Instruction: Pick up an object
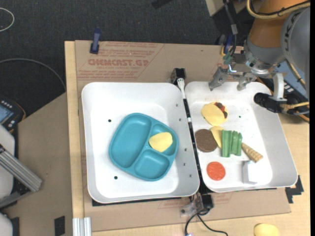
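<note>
A yellow rounded object (pixel 266 229) lies on the worktop's near edge, while the gripper (pixel 229 78) hovers over the right white bin's (pixel 283 146) far rim, jaws spread wide, holding nothing.

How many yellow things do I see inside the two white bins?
3. One yellow piece lies on the teal tray in the left bin. In the right bin: a taco near the top and a yellow wedge just below it.

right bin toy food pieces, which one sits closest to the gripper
The yellow taco-shaped piece with a dark filling, at the far end of the right white bin. It lies just below the gripper; the brown disc, green strips and red disc lie farther off.
</note>
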Controlling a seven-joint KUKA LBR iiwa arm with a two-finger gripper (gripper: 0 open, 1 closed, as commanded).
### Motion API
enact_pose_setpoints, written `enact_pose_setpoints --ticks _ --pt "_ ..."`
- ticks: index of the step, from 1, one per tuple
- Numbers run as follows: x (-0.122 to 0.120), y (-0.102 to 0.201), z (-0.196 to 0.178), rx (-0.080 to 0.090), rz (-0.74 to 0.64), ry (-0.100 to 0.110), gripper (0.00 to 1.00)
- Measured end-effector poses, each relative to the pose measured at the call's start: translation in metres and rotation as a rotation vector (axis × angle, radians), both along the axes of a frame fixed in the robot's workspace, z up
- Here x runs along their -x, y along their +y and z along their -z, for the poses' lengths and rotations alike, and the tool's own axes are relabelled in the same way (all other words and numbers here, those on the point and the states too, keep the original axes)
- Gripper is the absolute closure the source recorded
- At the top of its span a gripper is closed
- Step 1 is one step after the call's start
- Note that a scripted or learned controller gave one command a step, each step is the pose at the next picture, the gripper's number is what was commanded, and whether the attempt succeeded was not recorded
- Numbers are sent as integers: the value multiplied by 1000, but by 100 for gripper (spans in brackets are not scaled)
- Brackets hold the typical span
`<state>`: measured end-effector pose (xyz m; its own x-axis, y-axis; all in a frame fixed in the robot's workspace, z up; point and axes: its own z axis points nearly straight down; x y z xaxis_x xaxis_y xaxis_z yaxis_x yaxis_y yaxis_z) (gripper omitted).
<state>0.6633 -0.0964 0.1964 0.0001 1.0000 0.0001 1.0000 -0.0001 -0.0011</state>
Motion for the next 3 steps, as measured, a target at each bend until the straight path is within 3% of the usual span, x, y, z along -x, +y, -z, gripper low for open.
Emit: enact_pose_setpoints --ticks 1,2,3 --pt "-1 0 -11 0 -1 -4 100" --pt "84 0 -32 -2 3 5 100" --pt "159 79 -27 -4 -6 8 100"
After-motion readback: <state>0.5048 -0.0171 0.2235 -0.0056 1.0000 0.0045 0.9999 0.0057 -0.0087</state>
